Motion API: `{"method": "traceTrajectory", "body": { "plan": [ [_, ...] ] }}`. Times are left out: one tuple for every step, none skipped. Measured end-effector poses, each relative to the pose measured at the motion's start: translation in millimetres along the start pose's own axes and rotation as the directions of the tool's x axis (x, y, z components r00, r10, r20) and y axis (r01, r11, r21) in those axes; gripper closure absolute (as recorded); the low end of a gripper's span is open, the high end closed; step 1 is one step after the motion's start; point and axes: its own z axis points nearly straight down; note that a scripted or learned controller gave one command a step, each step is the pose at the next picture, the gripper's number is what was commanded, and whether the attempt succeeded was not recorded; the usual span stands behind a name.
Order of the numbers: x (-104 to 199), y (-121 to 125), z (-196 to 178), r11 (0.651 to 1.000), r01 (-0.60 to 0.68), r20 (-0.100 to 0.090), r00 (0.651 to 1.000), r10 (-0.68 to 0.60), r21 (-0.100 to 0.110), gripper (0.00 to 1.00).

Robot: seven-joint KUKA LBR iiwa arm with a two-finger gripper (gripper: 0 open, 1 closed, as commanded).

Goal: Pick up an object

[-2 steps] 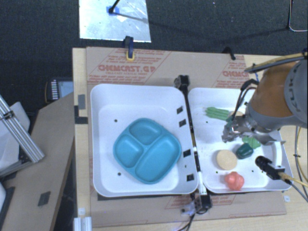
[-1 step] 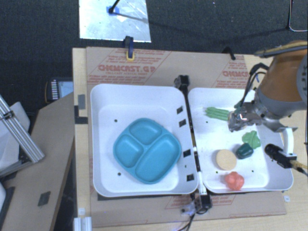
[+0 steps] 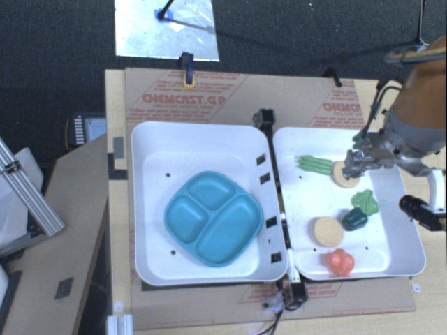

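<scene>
We see the gripper [image 3: 355,165] low over the right bin [image 3: 405,218], at its upper part. It reaches in from the right, with the orange band [image 3: 424,93] of the arm above it. Whether it is clenched or released we cannot tell, because the metal parts hide this.

Directly under the gripper lies a flat tan disc [image 3: 344,178], and the tool covers a part of it. We cannot tell if they are touching. Just to the left of the disc is a light green ribbed piece [image 3: 316,163], lying across.

Lower in the same bin, near the right wall, we find a green leafy item [image 3: 364,201] and a dark green object [image 3: 355,220] just below it; they seem to touch. To the left of these is a round tan object [image 3: 327,231], and below it a pink-red object [image 3: 340,262], close to the front wall.

In the left bin [image 3: 150,187] rests a blue divided tray [image 3: 213,218] with three compartments, turned at an angle. Both bins stand on a brown board [image 3: 230,93].
</scene>
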Motion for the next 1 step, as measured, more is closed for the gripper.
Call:
{"method": "traceTrajectory", "body": {
  "plan": [
    [58.3, 2.3, -4.5, 1.000, 0.005, -0.002, 1.000, -0.005, 0.003, 1.00]
  ]
}}
